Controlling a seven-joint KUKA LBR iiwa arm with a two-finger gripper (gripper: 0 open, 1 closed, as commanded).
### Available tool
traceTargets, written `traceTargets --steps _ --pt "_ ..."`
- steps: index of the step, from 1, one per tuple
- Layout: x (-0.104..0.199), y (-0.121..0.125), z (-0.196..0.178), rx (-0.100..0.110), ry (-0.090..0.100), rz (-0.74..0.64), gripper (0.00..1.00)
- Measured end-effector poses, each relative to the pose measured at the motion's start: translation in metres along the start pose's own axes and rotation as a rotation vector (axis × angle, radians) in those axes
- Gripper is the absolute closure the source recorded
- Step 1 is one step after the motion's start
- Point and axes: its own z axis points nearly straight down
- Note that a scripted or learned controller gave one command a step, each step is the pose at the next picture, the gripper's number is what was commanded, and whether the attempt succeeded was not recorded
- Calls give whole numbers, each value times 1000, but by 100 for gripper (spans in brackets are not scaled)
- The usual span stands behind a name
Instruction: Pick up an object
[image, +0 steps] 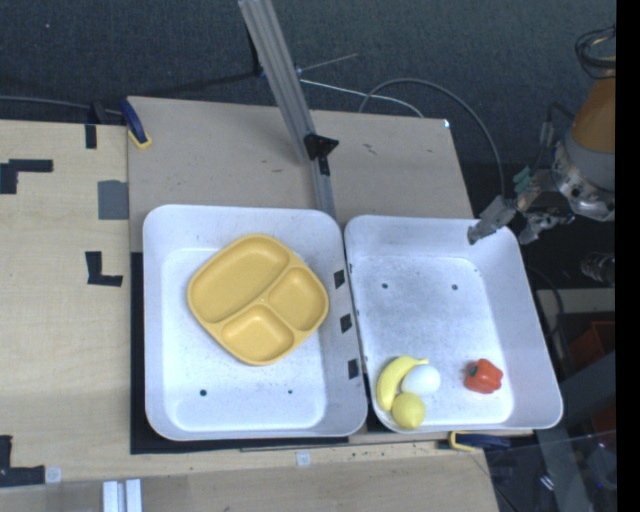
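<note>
The two-finger gripper (508, 222) is hovering, fingers spread and gripping nothing, over the right white bin's (500, 300) far-right corner (the small red pepper-shaped toy (483, 376) is lying near its front edge).

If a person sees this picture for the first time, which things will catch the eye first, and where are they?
First comes the big yellow divided plate, lying in the left bin. Next is the small cluster in the right bin's near corner: a banana, a white egg and a lemon close together, with a red pepper apart to their right. The tool hangs over the right bin's far right corner, away from all of them.
</note>
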Motion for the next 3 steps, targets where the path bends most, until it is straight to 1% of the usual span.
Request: traceTargets --steps 1,2,3 --pt "0 0 0 0 0 0 0" --pt "8 -8 52 5 1 0 0" --pt "11 -9 96 5 1 0 0"
